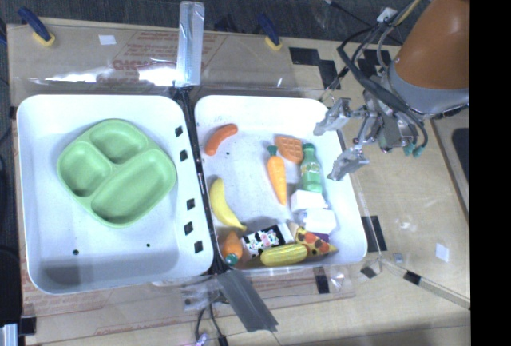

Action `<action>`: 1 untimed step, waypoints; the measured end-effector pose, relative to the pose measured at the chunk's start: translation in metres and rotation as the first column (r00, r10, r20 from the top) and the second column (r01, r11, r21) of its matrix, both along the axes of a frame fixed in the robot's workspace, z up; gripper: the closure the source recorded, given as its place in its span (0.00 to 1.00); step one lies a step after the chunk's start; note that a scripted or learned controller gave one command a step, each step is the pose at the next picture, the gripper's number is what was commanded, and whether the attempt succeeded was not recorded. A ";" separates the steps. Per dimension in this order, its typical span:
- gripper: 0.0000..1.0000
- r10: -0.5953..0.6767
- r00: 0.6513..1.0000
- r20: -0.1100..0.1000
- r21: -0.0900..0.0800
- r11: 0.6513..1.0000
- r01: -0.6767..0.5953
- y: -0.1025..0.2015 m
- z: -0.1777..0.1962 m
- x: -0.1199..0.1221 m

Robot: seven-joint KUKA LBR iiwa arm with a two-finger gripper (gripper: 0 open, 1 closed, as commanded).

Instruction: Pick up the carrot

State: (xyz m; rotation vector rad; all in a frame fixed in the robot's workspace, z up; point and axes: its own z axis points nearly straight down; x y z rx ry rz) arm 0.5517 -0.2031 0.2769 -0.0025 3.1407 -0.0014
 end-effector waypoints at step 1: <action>0.00 0.067 0.998 -0.010 0.005 0.998 -0.067 0.012 -0.174 -0.012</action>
